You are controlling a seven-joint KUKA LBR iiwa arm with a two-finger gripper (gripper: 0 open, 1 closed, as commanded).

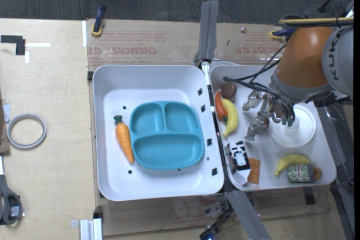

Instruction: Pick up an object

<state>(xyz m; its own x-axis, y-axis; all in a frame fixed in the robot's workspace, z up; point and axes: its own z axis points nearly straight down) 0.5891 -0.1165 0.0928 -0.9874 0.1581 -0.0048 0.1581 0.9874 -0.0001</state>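
Where arm reaches in, jaws [263,116] hang open, gripping nothing, over right bin [326,168]; banana [229,117] left, white plate [301,126] right, both near.

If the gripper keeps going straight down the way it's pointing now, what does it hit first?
Most likely bare floor of the right bin. The gripper hangs between the banana and the white plate, apparently clear of both, though depth is hard to judge from this slanted view.

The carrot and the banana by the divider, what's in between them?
In the camera view, the blue divided plate lies between the carrot and the banana, then the bins' adjoining walls.
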